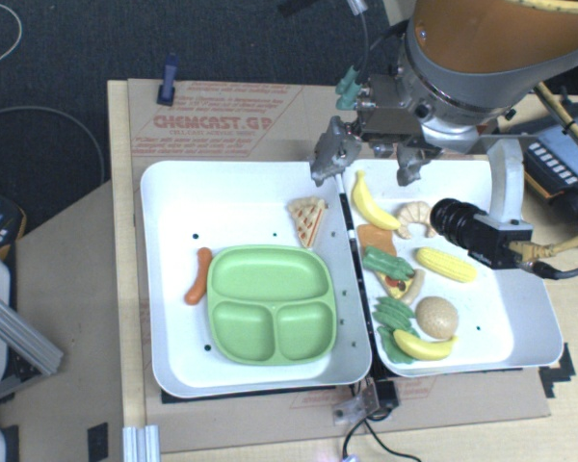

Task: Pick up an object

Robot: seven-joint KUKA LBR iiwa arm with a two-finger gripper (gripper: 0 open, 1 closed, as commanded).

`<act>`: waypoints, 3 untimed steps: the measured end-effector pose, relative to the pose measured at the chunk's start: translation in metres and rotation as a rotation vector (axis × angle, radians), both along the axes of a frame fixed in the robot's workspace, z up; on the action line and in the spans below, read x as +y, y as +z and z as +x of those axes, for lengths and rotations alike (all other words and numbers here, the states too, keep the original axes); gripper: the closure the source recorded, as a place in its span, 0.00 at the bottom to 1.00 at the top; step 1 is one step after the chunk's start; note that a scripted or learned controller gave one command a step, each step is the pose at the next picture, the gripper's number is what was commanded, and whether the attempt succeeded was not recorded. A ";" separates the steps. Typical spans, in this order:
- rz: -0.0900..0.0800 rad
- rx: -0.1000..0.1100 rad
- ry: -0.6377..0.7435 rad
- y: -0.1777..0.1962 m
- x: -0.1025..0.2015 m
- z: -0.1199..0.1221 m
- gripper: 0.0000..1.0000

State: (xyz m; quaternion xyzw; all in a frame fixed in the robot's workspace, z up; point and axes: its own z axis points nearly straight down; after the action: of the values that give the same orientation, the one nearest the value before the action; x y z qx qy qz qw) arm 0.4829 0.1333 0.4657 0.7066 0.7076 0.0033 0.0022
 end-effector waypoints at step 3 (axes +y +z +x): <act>-0.003 0.011 0.000 0.022 0.091 -0.004 0.00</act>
State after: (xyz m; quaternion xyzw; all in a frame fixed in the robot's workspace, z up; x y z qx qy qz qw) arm 0.4789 0.2245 0.4874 0.7066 0.7076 -0.0017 -0.0008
